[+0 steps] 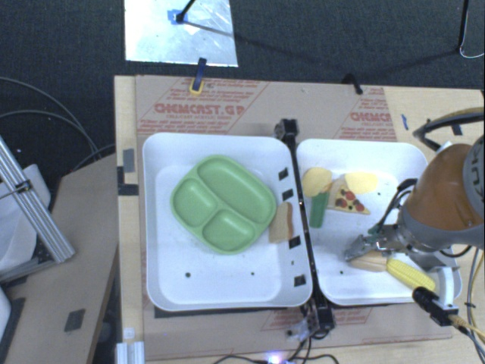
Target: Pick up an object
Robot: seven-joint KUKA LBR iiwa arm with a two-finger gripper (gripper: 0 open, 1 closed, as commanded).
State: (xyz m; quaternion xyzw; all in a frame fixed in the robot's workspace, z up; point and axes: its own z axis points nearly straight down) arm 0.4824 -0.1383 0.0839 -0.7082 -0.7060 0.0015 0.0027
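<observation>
My gripper [361, 249] is low in the right bin [356, 147], near its front right, under the arm's orange band [449, 196]. A tan wedge-shaped piece [368, 263] lies just below and against the gripper. A yellow corn cob [410, 274] rests to the right of that piece. Farther back in the same bin are a pizza slice [349, 198], a green stick-shaped piece [317, 209], a rounded yellow piece [317, 180] and a flat yellow piece [364, 180]. Nothing visibly hangs from the gripper.
The left bin [212, 283] holds a green divided plate [223, 202] and a tan slice [282, 223] by its right wall. A black divider [301, 211] runs between the bins. Cables [447, 123] loop at the right.
</observation>
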